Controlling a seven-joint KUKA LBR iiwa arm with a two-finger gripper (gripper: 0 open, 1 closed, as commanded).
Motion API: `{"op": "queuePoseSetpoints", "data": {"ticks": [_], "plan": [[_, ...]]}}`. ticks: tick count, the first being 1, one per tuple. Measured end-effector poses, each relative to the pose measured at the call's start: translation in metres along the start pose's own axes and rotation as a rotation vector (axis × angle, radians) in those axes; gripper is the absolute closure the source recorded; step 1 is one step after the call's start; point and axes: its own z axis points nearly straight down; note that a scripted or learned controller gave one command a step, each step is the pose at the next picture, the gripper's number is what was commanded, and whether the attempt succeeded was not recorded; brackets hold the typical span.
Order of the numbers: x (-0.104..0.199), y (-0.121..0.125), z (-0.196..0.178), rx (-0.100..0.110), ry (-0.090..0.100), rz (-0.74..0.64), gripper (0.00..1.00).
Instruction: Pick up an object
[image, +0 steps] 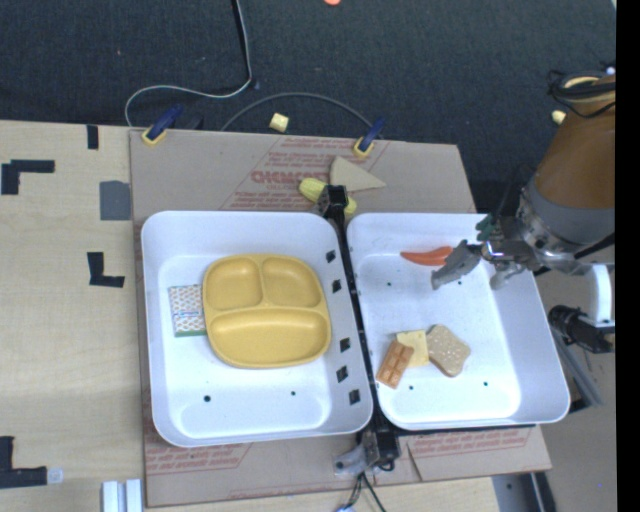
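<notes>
On the worktop (60, 300) I see two white bins. My end effector (478, 266) hangs spread open, gripping nothing, over the right bin (520, 395), just beside the orange carrot (426, 256); bread pieces (425, 352) lie nearer.

An orange carrot-like piece (428, 256) lies flat at the right bin's (520, 400) far edge.

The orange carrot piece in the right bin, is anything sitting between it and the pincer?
Nothing visible does. The carrot piece lies on bare bin floor just left of the pincer. The waffle, cheese and bread pieces sit apart, nearer the front of the right bin.
</notes>
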Motion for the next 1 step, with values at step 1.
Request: {"op": "queuePoseSetpoints", "data": {"ticks": [1], "plan": [[0.0246,-0.0152,0.1129,0.012,0.003,0.000,0.00]]}}
